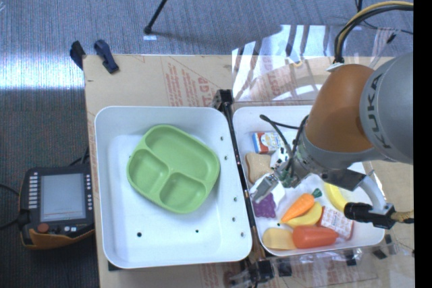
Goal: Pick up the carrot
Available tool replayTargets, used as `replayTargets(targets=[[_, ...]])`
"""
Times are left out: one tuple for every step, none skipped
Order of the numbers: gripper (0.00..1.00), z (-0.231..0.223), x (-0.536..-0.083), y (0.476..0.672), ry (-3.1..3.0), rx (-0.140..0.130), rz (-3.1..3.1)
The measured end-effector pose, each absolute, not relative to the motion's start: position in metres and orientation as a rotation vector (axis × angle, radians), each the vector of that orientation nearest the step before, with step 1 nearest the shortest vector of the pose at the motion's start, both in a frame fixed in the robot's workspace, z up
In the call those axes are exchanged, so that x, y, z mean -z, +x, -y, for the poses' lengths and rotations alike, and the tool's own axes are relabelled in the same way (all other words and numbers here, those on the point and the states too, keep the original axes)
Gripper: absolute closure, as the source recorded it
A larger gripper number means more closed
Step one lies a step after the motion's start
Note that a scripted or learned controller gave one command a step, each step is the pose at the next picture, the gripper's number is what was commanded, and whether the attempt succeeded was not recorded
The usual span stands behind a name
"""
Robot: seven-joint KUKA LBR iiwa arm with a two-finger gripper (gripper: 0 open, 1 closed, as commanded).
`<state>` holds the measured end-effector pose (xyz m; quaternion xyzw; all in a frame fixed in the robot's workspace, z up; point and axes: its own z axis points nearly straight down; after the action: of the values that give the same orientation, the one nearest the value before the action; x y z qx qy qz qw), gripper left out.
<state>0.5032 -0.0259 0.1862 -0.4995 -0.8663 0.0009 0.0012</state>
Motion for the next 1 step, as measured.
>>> replayTargets(targets=[[0.0,0.0664,-0.1862,0.4754,-1.411,-0.003,2.803]])
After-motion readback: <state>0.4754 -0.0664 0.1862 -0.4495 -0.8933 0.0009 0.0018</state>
